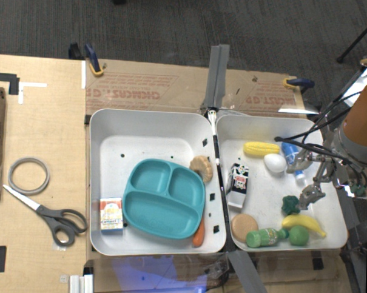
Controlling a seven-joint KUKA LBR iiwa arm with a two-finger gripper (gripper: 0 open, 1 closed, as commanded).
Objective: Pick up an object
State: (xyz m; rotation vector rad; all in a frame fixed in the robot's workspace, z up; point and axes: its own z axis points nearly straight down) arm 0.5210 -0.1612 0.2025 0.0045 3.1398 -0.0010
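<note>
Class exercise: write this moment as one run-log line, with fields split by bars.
arm: over right bin | pincer: above dark green broccoli-shaped toy, nothing seen held | nearby: curved yellow plastic banana, white egg | left bin: teal divided plate

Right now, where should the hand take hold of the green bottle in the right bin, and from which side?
Probably across the middle of the green bottle, coming from above. It lies on its side, long axis running left to right, so its narrow width suits the hand. A round tan piece touches its left end and a green ball sits at its right, so avoid the ends.
</note>
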